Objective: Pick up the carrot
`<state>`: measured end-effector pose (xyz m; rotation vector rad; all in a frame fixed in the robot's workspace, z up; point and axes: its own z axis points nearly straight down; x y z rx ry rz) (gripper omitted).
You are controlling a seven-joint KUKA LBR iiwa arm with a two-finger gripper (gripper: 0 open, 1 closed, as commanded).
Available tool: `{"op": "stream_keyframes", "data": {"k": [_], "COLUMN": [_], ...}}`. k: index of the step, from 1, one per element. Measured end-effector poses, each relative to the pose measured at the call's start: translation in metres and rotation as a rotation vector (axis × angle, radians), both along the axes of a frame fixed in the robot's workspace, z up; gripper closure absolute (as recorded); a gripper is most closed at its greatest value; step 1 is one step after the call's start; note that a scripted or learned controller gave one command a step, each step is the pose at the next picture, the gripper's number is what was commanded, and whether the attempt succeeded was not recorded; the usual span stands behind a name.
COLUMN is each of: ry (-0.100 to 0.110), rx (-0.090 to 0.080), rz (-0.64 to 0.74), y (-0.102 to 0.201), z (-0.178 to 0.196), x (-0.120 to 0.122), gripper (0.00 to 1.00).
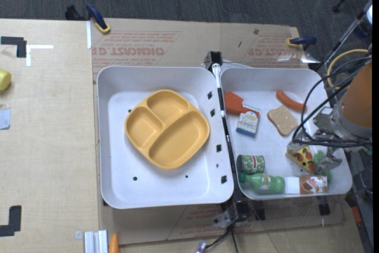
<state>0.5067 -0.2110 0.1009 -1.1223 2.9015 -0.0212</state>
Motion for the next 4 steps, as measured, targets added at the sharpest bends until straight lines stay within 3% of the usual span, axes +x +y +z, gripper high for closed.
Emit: {"op": "stream_keyframes", "data": {"k": [1,2,3,4], "ry": [-0.010,0.004,0.017,0.010], "rx": [0.007,0.001,0.004,0.004], "rz": [-0.471,-0.084,0.008,0.290], "y": [-0.013,-0.010,-0.006,-0.001], "z": [0.000,-0.001,-0.005,-0.003], "x": [-0.006,-0.009,-0.010,-0.011], "gripper": [0.00,0.00,0.00,0.00]}}
